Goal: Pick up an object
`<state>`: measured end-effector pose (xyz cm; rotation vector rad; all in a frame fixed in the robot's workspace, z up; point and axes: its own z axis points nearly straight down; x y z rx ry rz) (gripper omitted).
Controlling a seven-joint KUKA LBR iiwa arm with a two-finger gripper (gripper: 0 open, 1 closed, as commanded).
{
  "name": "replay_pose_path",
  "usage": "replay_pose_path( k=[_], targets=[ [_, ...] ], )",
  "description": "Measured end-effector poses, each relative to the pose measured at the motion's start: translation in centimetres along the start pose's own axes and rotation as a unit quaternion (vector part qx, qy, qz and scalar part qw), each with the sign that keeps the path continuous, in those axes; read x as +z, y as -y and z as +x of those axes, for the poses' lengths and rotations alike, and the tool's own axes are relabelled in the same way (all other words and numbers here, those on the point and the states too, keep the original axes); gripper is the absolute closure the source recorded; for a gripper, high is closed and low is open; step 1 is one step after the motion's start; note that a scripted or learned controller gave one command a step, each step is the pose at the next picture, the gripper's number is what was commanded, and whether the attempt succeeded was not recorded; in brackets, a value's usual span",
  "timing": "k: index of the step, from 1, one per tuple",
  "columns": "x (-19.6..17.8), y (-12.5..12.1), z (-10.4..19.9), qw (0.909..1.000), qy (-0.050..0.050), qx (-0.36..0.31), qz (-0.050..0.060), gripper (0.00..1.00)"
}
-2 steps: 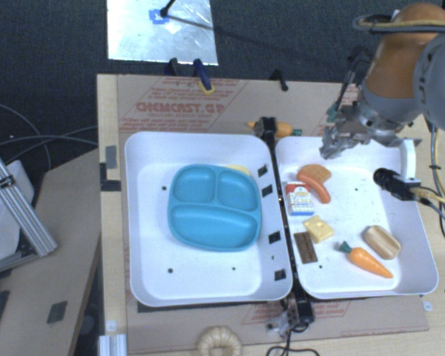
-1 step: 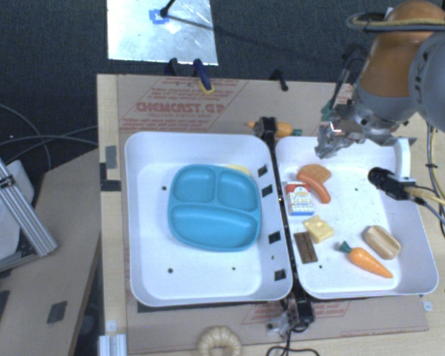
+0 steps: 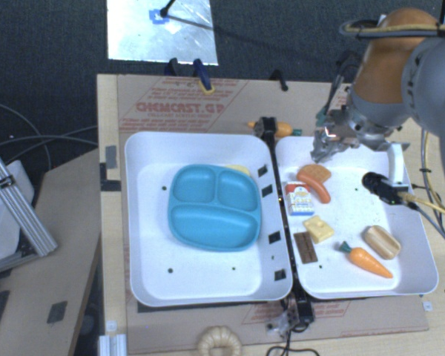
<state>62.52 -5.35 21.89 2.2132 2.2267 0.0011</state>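
While an orange plastic carrot (image 3: 369,261) lies nearest the camera in the right white bin (image 3: 423,273), a tan bread roll (image 3: 381,241) sits just beside it. Farther back come a pale yellow cheese block (image 3: 318,228) and an orange-red toy hot dog (image 3: 314,181). Just beyond the hot dog hangs the gripper (image 3: 325,150); whether it is open or closed cannot be told.

Grey arm (image 3: 430,73), orange band (image 3: 389,54), seemingly metallic wrist
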Motion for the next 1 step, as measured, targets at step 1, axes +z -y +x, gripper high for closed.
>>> replay_pose_path(
  k=[1],
  targets=[
    [0.30, 0.82, -0.97, 1.0000, 0.000, 0.003, 0.000, 1.00]
  ],
)
